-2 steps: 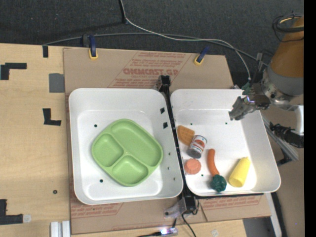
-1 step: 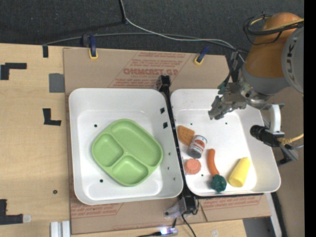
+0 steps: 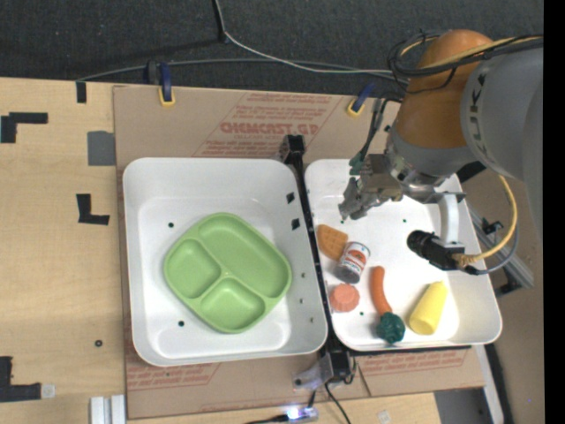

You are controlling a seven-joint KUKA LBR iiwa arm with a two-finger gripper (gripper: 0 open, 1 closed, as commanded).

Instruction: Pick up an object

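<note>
From my seat I see the arm (image 3: pixel 441 104) reaching in from the right, and its hand (image 3: pixel 357 203) sits over the upper left part of the right bin (image 3: pixel 481 329), close to the divider between the two bins. I cannot tell from this angle whether the hand is spread or pressed together; its tip is a dark, blurred shape against the white floor, and I see nothing clearly caught in it. The things to pick all lie lower in the same bin. Nearest is an orange wedge-shaped piece (image 3: pixel 331 240), just below the hand and slightly to its left, apart from it. Beside that wedge, touching or nearly so, a small can (image 3: pixel 354 261) with a red and white label lies tilted. Below the can rests a round pinkish-red disc (image 3: pixel 344 298). To the right of the disc a carrot (image 3: pixel 380 290) runs down toward a dark green leafy lump (image 3: pixel 390 328) at its lower end. A yellow corn-like piece (image 3: pixel 427 308) lies tilted just right of the carrot, well apart from the hand. In the left bin (image 3: pixel 141 184) on my desk (image 3: pixel 53 263) lies a green divided plate (image 3: pixel 227 272).
</note>
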